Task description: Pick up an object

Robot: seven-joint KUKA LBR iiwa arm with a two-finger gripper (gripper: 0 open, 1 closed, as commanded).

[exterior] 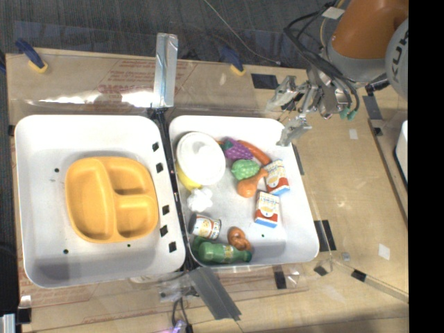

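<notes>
The bench [347,207] is seen to bear two shallow white bins side by side. The left bin [35,186] is occupied by a yellow divided tray [111,198] lying near its middle. The right bin [298,220] is crowded with small objects. The arm [368,19] is seen at the bench's far right corner, and its gripper [295,120] is held just over the far right corner of the right bin, with nothing between the fingers, which appear spread apart. A white round bowl [201,157] is placed near the far left corner of the right bin, over something yellow. A green bottle [222,252] is laid along the near edge, with a small can [205,226] and a brown round item [239,238] just beside it. Two small cartons [268,208] are found toward the right edge. A purple grape bunch [238,148], a green piece [244,168] and an orange carrot-like item [248,186] are clustered near the middle of the far side. A crumpled white item [200,200] is set near the left edge.
</notes>
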